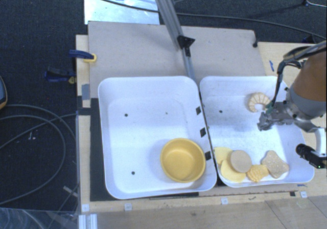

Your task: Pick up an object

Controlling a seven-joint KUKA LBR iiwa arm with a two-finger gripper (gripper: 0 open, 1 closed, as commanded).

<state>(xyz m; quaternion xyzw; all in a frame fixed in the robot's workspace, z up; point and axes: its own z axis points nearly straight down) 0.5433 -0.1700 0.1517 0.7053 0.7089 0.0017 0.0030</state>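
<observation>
The right bin point(232, 120) holds a pale curved croissant-like piece point(258, 101) near its upper right. Along its front edge lie a yellow flat piece point(228, 169), a tan round disc point(240, 161), an orange waffle-textured piece point(257, 173) and a beige bone-shaped biscuit point(275, 164). My gripper point(267, 120) hangs over the right side of this bin, just below and right of the croissant piece and above the biscuit. I see nothing between its fingers.
The left bin point(138, 115) holds a yellow bowl point(183, 159) at its front right. A grey pole point(168, 13) slants across the back of the bench. Blue and yellow clamps point(76, 56) sit at the bench's left edge; cables lie on the floor.
</observation>
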